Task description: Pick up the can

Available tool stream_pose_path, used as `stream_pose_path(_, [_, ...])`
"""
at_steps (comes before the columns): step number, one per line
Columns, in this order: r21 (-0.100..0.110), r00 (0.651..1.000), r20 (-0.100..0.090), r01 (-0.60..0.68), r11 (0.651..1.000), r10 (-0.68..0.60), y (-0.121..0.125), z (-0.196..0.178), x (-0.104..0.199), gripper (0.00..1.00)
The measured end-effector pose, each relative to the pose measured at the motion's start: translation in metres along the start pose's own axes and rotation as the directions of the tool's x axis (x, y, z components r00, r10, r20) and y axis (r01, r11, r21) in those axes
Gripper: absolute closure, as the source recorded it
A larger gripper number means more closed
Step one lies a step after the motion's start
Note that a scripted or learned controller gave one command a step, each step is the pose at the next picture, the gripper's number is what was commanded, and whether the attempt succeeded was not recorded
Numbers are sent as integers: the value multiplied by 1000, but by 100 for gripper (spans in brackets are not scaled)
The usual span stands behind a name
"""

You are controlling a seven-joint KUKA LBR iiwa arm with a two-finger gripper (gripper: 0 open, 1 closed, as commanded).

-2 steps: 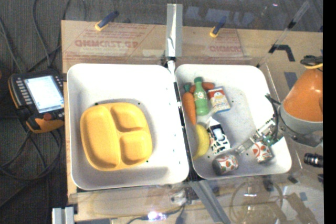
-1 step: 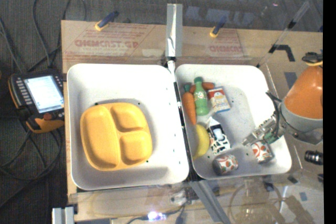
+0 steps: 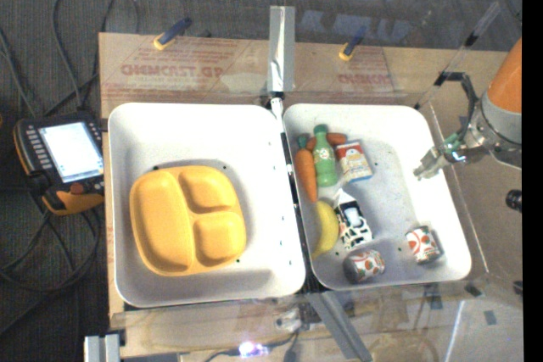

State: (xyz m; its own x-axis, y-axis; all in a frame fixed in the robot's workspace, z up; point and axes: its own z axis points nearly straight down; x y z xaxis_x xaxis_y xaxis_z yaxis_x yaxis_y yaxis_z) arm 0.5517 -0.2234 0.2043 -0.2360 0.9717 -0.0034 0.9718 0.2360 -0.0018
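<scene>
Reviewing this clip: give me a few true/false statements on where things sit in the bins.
1. The yellow tray lies in the left bin. True.
2. Two cans, one beside the other, lie near the right bin's front edge. True.
3. The end effector grips a can. False: it hovers at the right bin's right rim, apart from both.
4. The banana lies in the left bin. False: the right bin.
</scene>
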Motion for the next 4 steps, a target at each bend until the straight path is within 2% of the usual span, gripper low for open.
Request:
stream_pose_path(1, [1, 1000, 1, -1, 1000, 1, 0, 0, 0, 0])
stream_pose_path(2, [1, 1000, 3, 1, 1000, -1, 1, -9, 0, 100])
stream_pose_path(3, [2, 1000, 4, 0, 1000, 0, 0, -9, 0, 0])
stream_pose_path(4, [2, 1000, -3, -17, 1000, 17, -63, 36, 15, 0])
